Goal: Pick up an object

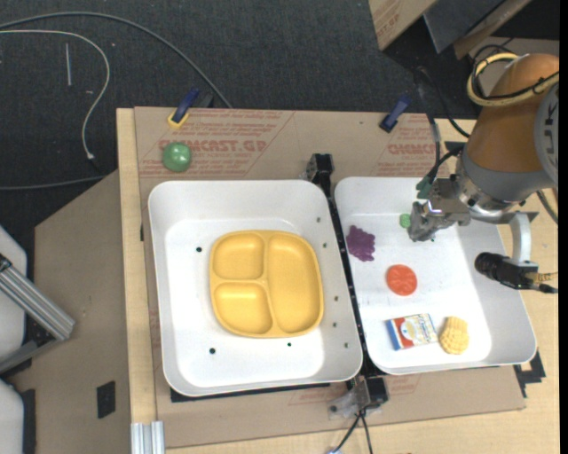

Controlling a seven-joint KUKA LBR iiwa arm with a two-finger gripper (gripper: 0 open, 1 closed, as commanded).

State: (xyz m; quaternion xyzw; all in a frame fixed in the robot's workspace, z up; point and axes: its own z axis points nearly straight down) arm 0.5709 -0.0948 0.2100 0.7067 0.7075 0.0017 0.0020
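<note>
Arm (519,124) cut off at right edge. Claw (421,226) tips too small to tell. Green thing (405,220) at claw's 9 o'clock mostly hidden. Box (410,332) print unreadable. Cardboard (399,19) at 12 o'clock cropped.

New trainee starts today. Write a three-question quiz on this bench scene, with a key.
1. True or false: the yellow divided tray lies in the left bin.
2. Which thing in the right bin lies nearest the claw? A) purple grapes B) orange round piece C) small box
3. Fill in: the green ball rests outside both bins, on the ____.

Key: 1 true. 2 A. 3 cardboard.
</note>
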